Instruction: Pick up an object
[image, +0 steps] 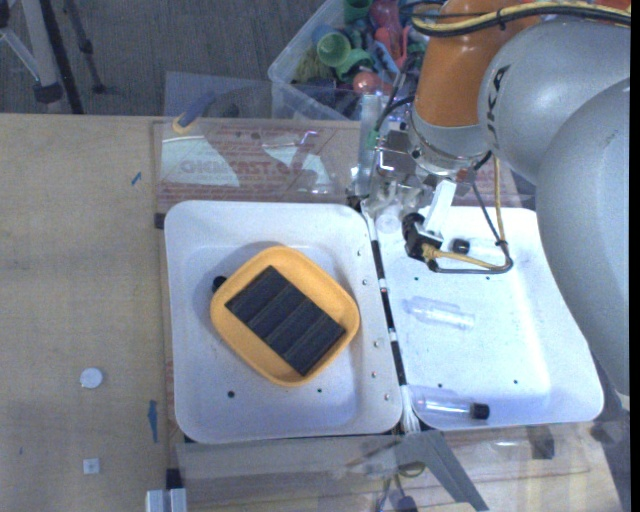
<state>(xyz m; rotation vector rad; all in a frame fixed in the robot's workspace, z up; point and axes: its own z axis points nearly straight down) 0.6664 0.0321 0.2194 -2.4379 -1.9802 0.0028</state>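
Wooden bench (70, 250), two white bins (190, 400) side by side

Pincer (392, 205) fingers indistinct (wrist-shadowed)

2 white bins (190, 400), 1 yellow tray (285, 315), 2 clear tubes (440, 313).

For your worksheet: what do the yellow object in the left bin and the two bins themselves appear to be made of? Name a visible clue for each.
Yellow object: likely matte plastic or rubber, judging by its rounded moulded edges and even colour; its dark ribbed inset looks like a separate, possibly rubbery panel.
Left bin and right bin: probably thin glossy moulded plastic, given the smooth white surface, soft highlights and rounded corners.
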